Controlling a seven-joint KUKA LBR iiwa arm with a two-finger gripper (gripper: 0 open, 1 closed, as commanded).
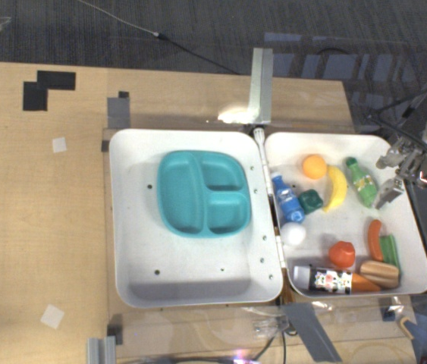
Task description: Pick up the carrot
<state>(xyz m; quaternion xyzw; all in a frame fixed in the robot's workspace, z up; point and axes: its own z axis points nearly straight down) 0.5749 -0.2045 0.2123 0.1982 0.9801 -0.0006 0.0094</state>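
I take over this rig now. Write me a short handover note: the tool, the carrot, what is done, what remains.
Tool: open, nothing between its fingers, over the right side of the right bin, beside the green bottle.
Carrot: I take it to be the orange-red piece lying in the same bin, below the tool in the view, next to a green piece.
Done: nothing grasped yet.
Left: bring the tool over the carrot, close on it, lift.

The wooden counter (46, 226) carries two white bins side by side: left bin (133, 271), right bin (406, 226).
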